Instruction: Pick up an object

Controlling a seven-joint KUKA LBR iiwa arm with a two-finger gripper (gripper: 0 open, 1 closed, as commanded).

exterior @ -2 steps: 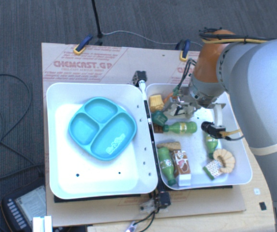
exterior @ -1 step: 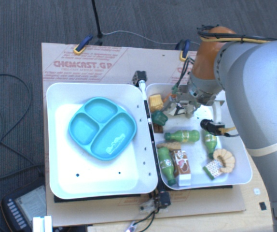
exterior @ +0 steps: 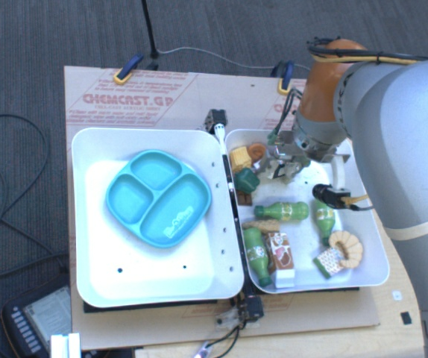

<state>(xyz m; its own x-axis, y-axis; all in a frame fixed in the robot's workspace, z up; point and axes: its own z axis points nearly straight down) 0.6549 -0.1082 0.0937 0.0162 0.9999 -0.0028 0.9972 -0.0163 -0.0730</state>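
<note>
Grey arm point(exterior: 393, 148) looming at right, gripper point(exterior: 282, 162) low in the right bin point(exterior: 378, 263) near its far end, finger state impossible to tell, toy food below it, green bottle point(exterior: 282, 212) mid-bin, blue divided plate point(exterior: 159, 197) in left bin point(exterior: 95, 274).

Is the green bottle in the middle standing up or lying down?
Lying down. The green bottle rests on its side on the right bin's floor, cap pointing left.

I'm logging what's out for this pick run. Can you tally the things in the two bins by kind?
Green bottles: 3
Plates: 1, blue, in the left bin
Other toy foods and small items: about 7, some hidden under the tool
Total: about 11
</note>
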